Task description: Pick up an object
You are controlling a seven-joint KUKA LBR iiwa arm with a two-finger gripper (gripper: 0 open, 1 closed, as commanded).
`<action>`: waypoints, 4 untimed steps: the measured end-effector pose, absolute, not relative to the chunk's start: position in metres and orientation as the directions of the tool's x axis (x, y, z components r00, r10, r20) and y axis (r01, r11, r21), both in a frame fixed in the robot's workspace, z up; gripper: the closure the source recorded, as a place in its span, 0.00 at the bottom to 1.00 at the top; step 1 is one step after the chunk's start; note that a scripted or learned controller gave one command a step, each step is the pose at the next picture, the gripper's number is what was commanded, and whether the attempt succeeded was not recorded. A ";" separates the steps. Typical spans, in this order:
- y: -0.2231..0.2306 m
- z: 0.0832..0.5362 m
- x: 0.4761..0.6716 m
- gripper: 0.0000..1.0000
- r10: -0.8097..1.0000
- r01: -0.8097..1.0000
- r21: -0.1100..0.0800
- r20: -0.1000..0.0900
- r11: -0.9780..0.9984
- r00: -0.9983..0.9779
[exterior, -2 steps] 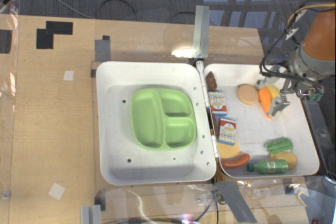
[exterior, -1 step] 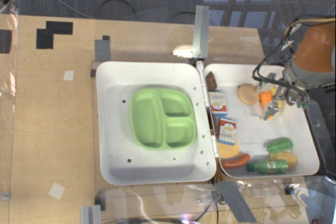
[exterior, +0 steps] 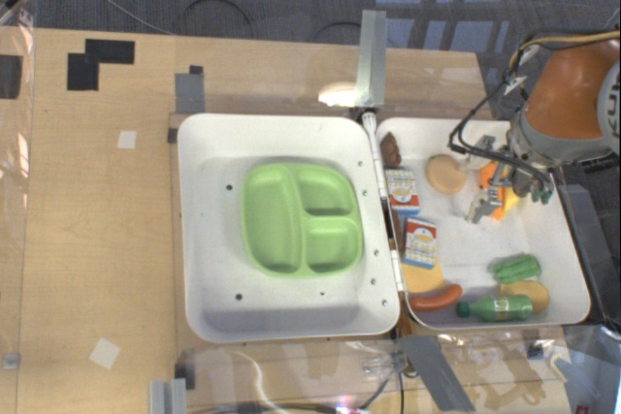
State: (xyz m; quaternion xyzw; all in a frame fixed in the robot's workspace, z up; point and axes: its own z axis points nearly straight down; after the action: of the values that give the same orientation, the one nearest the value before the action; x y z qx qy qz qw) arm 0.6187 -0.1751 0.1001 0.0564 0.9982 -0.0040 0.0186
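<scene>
Far to the gripper's left, the left bin (exterior: 209,208) holds a green divided tray (exterior: 299,218). Nearer, in the right bin (exterior: 572,252), two small cartons (exterior: 411,216) lie well left of the gripper, with a tan round piece (exterior: 446,175) just to its left and a hot dog (exterior: 435,297) below-left. The gripper (exterior: 490,201) hangs over an orange object (exterior: 496,190), the likeliest pick, which lies right at its tip, long axis running roughly top to bottom; whether the fingers are spread or closed on it I cannot tell. Below the gripper sit a green piece (exterior: 515,268) and a green bottle (exterior: 498,308).
</scene>
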 end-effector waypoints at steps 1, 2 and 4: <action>-0.201 0.099 0.630 0.00 0.139 0.139 -0.003 -0.035 0.990 -0.990; -0.176 0.100 0.584 0.00 0.145 0.146 -0.004 -0.039 0.989 -0.989; -0.201 0.089 0.593 0.00 -0.024 -0.024 -0.005 -0.014 1.000 -1.000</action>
State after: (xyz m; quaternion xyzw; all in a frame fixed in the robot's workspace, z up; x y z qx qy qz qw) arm 0.5928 -0.2011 0.0890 -0.0120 0.9999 -0.0024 0.0069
